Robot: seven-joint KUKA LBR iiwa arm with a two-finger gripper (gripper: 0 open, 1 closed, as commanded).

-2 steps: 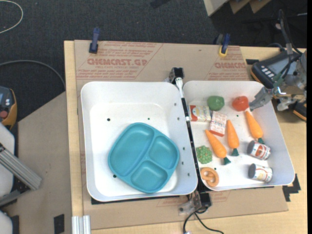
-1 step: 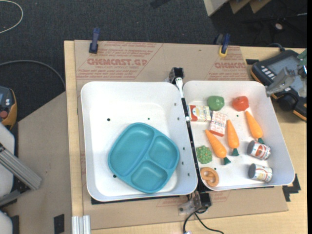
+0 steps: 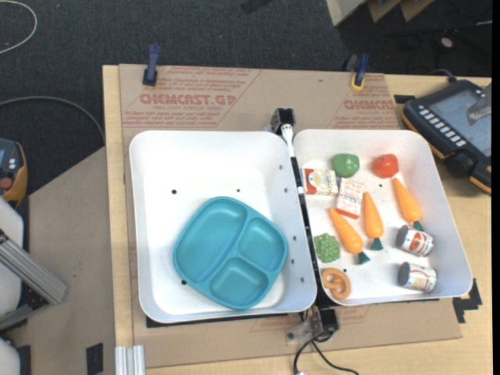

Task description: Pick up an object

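The right bin (image 3: 449, 233) holds several toy foods. Three orange carrots lie there: one (image 3: 347, 231) near the middle, one (image 3: 373, 216) beside it and one (image 3: 406, 200) further right. A green round vegetable (image 3: 345, 164) and a red tomato (image 3: 384, 165) sit at the back. Two small cartons (image 3: 320, 181) (image 3: 350, 198) lie near the divider. Two cans (image 3: 413, 241) (image 3: 417, 276) rest at the right front. A green broccoli piece (image 3: 327, 248) and a pretzel (image 3: 337, 282) lie at the front left.
The left bin (image 3: 156, 162) holds a teal divided plate (image 3: 230, 251). A black tablet-like device (image 3: 457, 127) sits off the bench at the right. Blue (image 3: 151, 64) and yellow (image 3: 360, 71) clamps hold the cardboard's back edge.
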